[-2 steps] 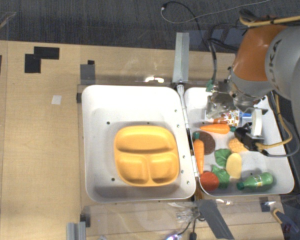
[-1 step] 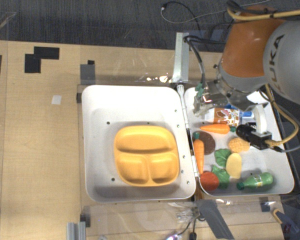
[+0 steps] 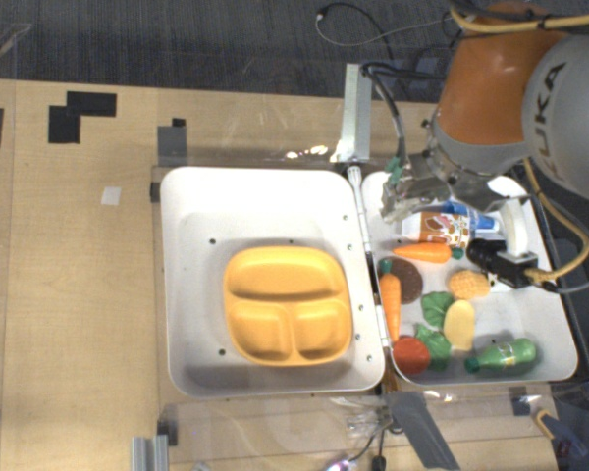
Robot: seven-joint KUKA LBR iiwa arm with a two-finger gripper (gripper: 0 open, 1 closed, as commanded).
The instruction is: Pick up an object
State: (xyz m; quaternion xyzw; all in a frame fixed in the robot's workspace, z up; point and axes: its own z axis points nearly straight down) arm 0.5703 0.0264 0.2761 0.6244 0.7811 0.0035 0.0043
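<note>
Gripper low over the far left corner of the right bin, fingers blurred and partly hidden by the wrist, so spread impossible to tell. Just beside it a small carton, then carrots, perhaps a potato, and a green bottle. In the left bin, a yellow divided tray.

Lit evenly and brightly from above. Glare streaks on the clear panel edge at upper centre and lower centre of the frame. Soft shadow beneath the yellow tray in the left bin. Slight softness throughout; arm at upper right mildly blurred.
</note>
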